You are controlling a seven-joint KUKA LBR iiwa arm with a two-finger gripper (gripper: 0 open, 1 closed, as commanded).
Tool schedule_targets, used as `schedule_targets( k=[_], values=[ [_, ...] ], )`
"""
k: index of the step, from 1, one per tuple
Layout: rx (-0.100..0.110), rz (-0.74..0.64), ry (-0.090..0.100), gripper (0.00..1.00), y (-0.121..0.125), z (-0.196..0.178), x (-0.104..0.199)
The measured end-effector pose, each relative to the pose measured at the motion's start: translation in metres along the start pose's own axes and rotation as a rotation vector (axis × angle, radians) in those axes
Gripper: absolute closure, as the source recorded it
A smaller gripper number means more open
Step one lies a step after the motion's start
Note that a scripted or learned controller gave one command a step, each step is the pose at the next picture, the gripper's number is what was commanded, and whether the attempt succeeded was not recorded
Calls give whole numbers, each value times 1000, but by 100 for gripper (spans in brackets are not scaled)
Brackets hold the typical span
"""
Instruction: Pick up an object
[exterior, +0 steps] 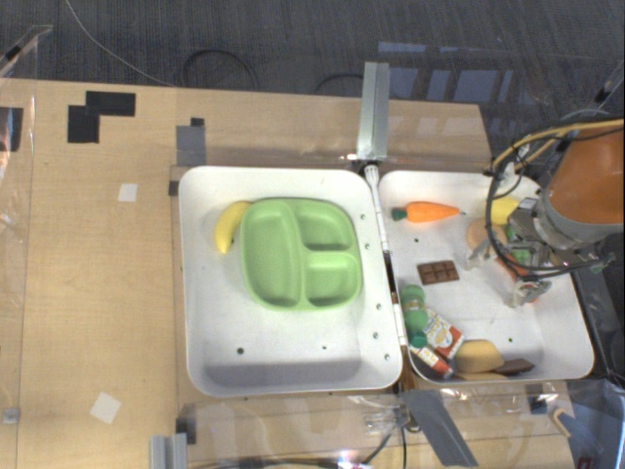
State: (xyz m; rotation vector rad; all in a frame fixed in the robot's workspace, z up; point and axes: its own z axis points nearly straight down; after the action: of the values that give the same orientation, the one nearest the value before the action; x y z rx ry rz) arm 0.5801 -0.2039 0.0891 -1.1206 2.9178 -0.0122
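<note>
**Ana:** Nearest the camera, well to the hand's (522, 286) left in the right shallow white plastic bin (576, 345), a smooth tan potato-shaped toy (477, 355) lies against a crumpled red-and-white printed packet (441, 338) and a small green bottle (414, 311). They're packed touching in that corner. A grab there could catch two at once or skid off the rounded tan one.

**Ben:** And the hand itself?

**Ana:** It hangs low over the bin's right side, under the grey wrist with its orange band (589, 179). I can't tell how it's set; cables cross it. Nothing is visibly between its tips, so I'd judge nothing picked yet.

**Ben:** Closer choices?

**Ana:** A flat dark-brown chocolate-bar square (438, 273) lies just left of the hand; being thin, it may slip under the tips. Beyond it, a glossy orange plastic carrot with a green stub (428, 213) tapers and could roll.

**Ben:** Other bin?

**Ana:** Far left: a matte green compartment tray (298, 254) touching a curved yellow banana (230, 225).
</note>
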Motion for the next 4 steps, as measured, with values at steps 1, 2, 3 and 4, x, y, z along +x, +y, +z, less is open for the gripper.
schedule_targets(
  k=[1,2,3,4],
  values=[
    [-1,-87,0,0,6,0,-43],
    [-4,-103,-1,0,72,-1,-55],
    [5,-107,-14,100,70,-14,-61],
    [1,-199,5,100,4,-149,15]
  ],
)
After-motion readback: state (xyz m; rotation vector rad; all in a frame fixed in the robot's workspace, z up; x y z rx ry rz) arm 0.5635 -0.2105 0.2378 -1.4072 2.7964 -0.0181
